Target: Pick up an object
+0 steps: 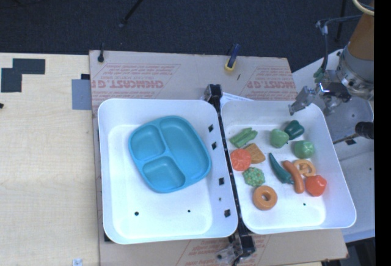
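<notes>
While left bin (116, 210) holds blue tray (168, 153) | right bin (339, 210): toy food | gripper (317, 98) state unclear

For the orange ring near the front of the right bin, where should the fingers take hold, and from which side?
Probably from straight above. The orange ring lies flat in the right bin, so one finger could drop into its hole and the other outside the rim. Its front edge, facing bare bin floor, looks best; the green bumpy piece crowds the back edge. The gripper is at the bin's far corner.
</notes>
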Robot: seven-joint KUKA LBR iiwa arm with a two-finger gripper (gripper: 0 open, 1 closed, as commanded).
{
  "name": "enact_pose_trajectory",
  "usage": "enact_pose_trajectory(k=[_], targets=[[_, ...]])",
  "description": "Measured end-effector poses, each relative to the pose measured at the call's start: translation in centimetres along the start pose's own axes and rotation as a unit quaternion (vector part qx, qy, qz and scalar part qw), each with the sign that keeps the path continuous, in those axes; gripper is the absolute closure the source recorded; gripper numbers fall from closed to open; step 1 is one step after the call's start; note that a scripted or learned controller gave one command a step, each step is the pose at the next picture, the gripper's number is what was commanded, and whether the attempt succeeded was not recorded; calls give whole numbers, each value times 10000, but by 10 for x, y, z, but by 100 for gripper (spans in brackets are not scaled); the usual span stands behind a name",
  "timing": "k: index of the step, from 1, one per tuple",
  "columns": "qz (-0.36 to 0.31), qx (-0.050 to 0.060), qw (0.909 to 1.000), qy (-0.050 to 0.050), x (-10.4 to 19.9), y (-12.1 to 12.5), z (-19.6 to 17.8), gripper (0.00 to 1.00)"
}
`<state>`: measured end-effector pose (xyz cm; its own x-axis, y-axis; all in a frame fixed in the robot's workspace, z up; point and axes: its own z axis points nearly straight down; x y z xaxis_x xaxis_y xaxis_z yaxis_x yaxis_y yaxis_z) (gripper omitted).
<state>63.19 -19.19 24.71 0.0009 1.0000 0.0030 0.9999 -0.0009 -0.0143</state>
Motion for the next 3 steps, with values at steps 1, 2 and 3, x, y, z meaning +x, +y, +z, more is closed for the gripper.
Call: enact_pose_trajectory(k=[1,2,3], targets=[[-8,-70,10000,-15,0,2,-9,0],[-37,-41,10000,-9,4,13,44,0],[-14,-40,10000,-9,3,12,88,0]])
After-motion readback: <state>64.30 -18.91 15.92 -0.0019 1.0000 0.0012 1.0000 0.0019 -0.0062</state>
